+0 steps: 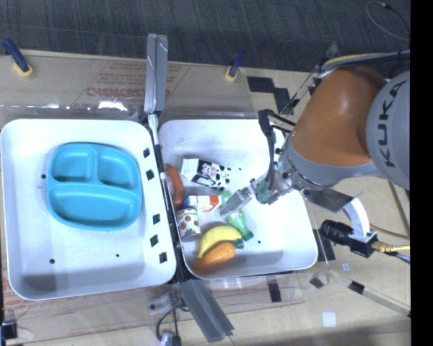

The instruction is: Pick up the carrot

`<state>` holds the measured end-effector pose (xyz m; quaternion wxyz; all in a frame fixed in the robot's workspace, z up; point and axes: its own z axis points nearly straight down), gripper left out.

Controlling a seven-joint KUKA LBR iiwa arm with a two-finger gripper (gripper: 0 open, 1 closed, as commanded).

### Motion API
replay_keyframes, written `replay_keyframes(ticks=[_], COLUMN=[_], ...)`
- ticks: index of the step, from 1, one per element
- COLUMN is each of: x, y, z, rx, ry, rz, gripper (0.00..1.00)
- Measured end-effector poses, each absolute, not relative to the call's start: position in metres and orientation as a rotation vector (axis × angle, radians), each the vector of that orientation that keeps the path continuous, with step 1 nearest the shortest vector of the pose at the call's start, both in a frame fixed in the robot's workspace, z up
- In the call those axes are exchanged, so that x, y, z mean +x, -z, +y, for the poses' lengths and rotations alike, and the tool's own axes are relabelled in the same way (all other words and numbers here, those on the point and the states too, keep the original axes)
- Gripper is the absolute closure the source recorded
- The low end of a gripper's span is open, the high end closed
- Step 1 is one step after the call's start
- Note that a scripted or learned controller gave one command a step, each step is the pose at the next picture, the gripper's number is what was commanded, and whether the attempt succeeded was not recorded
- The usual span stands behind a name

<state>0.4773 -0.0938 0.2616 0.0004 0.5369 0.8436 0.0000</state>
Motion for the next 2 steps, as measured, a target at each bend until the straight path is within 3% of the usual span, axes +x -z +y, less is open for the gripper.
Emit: replay_keyframes(ticks=[1, 2], x=[0.476, 0.477], y=[-0.204, -0.202], z=[-0.061, -0.011], rx=[1.304, 1.508], ry=[0.002, 0.001], rz=[2.862, 2.760], gripper=[0.00, 0.00])
